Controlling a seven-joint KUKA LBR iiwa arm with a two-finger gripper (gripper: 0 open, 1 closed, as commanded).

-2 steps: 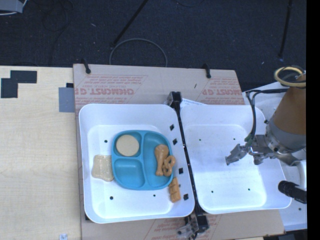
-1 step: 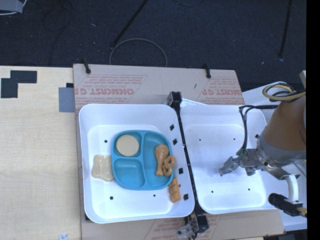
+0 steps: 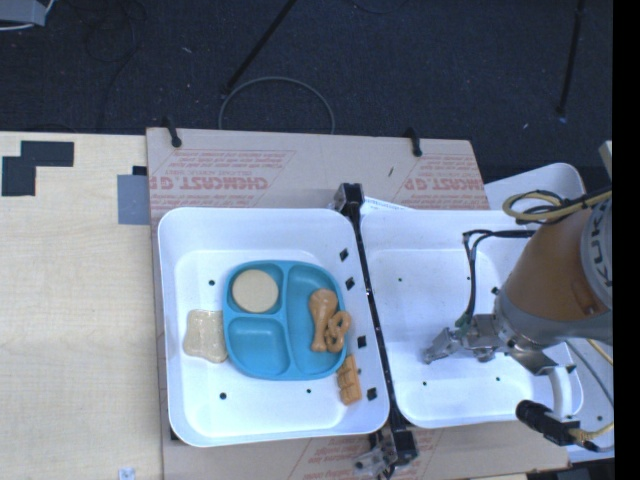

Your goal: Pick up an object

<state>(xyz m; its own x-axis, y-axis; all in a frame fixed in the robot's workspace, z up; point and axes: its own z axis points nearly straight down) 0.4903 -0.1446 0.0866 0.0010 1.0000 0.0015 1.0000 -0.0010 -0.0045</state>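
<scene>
The gripper [image 3: 437, 351] is seen low in the right bin [image 3: 430, 268], and nothing is held in it. Whether it is apart or together cannot be told from here. No object has been picked up yet, so the reaching step is judged to be in hand.

All the objects are found well to the left of the gripper, past the wall between the bins. A blue tray [image 3: 262, 350] is seen there, with a round cracker [image 3: 254, 290] and a pretzel [image 3: 329, 320] on it. A pale biscuit [image 3: 205, 335] lies just left of the tray. A small snack piece [image 3: 349, 381] lies nearest the gripper.

Next, the gripper should be lifted, carried left over the wall, and lowered onto one piece.
</scene>
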